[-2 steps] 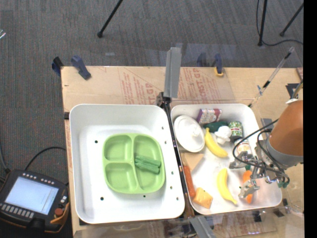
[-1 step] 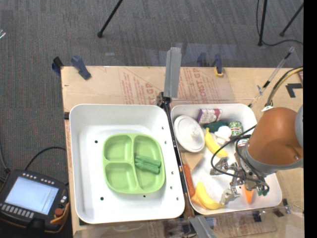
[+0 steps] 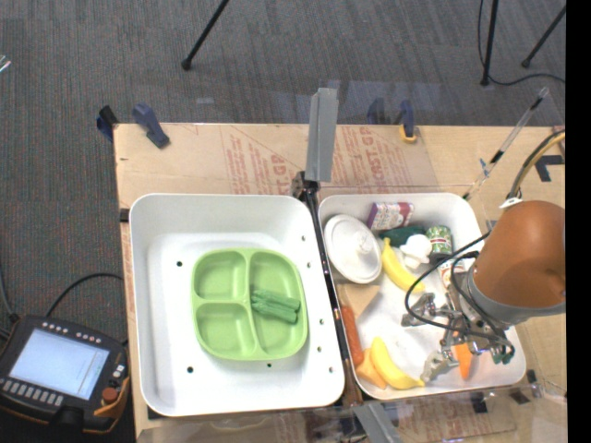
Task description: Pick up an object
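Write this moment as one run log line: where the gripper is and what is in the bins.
arm: over right bin | gripper: low, front right corner | right bin: bananas, carrot, white lid | left bin: green tray

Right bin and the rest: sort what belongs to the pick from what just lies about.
Belongs to the pick:
gripper, low in the right bin
lower banana
upper banana
carrot
white lid
small can

Just lying about:
left bin
green divided plate
green piece on it
teach pendant

Grey carpet floor (image 3: 277,44); black tripod legs (image 3: 211,24) at top; cardboard-topped bench (image 3: 231,160); teach pendant (image 3: 60,365) lower left.
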Robot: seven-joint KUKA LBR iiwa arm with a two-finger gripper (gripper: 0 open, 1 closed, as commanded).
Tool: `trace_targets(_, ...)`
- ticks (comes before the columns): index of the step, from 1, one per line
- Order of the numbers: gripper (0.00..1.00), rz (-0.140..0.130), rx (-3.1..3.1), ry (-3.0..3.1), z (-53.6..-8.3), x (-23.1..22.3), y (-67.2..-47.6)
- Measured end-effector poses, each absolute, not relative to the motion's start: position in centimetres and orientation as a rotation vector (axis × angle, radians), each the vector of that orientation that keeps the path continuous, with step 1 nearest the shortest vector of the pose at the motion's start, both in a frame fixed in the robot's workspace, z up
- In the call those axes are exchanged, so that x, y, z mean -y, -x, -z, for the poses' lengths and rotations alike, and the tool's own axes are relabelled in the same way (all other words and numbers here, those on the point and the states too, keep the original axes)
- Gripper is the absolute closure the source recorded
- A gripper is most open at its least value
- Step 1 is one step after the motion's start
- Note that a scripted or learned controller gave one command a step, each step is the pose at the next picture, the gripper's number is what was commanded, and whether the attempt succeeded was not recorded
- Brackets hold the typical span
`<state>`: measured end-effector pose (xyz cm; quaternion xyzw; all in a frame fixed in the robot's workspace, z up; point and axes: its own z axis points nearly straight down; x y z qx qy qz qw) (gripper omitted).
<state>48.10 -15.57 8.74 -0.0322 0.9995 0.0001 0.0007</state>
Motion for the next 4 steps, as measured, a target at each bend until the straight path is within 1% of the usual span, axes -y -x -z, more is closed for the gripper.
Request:
trace_targets(1,0.0,-0.004,-3.14,0.057,-8.7,12.8,-56.5)
trace_targets(2,0.0,0.0,-3.134,0.115,-8.9,11.0,-63.5)
trace_targets(3,1.0,0.002,-3.129,0.123,-10.0,10.9,-63.7)
trace_targets(4,1.0,0.002,-3.132,-0.091,-15.1,16.0,-64.6)
